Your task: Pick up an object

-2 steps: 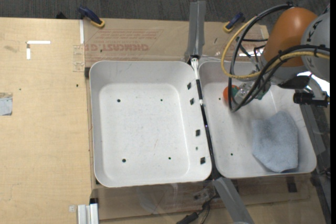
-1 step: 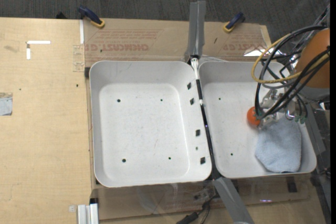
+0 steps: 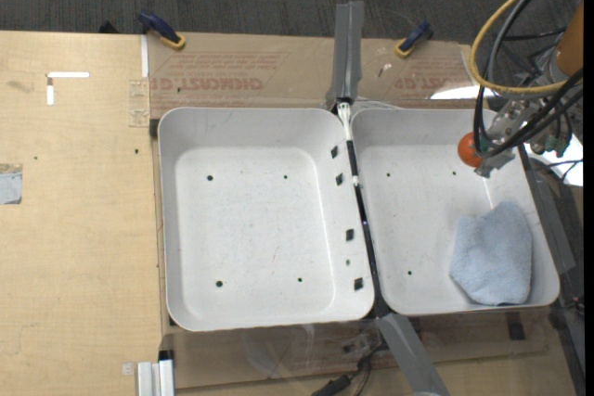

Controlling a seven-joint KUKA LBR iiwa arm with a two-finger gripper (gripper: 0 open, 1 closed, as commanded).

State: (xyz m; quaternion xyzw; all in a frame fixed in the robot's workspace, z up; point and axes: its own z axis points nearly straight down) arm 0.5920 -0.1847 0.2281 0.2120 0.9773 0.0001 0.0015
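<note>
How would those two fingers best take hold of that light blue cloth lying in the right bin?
Probably from straight above, pinching the raised fold near the middle of the blue cloth. It lies bunched in a soft heap, so the hump offers something to grab, while its edges lie flat against the right bin.

grey metal wrist at the right bin's far right edge, orange patch on the arm above it, black and yellow cables looping around, small silvery gripper parts, detail blurred
</note>
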